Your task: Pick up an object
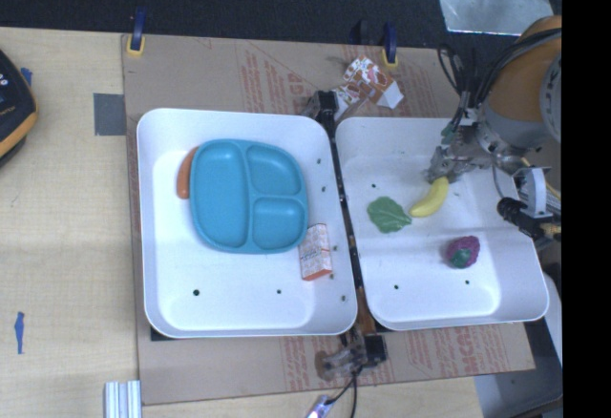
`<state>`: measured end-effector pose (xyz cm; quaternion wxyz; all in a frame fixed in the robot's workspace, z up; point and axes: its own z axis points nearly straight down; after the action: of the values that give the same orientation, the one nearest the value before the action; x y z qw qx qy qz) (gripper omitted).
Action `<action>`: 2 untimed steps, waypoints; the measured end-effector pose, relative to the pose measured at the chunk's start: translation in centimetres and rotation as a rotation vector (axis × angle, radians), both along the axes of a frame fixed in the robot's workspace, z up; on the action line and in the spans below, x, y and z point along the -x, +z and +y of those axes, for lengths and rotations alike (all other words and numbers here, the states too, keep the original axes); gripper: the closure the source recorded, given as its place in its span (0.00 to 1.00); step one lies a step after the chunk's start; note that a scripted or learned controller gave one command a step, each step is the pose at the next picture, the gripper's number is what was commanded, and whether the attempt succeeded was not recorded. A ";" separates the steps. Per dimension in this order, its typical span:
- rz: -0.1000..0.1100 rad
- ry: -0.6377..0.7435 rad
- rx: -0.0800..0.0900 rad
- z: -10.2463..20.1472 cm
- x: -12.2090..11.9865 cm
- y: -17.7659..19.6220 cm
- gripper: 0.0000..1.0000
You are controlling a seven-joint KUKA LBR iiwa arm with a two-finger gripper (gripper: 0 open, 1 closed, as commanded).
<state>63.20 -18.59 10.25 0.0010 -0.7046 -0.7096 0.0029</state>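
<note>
Where gripper hovers, banana slants, upper tip seemingly touching.

Right white plastic bin: the arm's two-finger gripper sits over the upper middle, at the top end of a yellow toy banana. A flat green leaf-shaped piece lies just beside the banana's lower end. A small purple-and-green lump is apart, lower right. The front strip and upper left corner are bare floor.

Left white plastic bin: a blue divided plastic tray fills the centre, an orange piece at its left edge, a small printed packet at its lower right. The front strip is open.
</note>
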 end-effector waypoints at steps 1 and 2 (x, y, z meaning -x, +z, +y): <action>-0.003 0.000 -0.002 9.8 1.3 9.0 1.00; -0.001 -0.002 -0.003 13.1 5.3 13.5 1.00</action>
<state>57.87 -5.47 23.73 0.0018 -0.7052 -0.7090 0.0014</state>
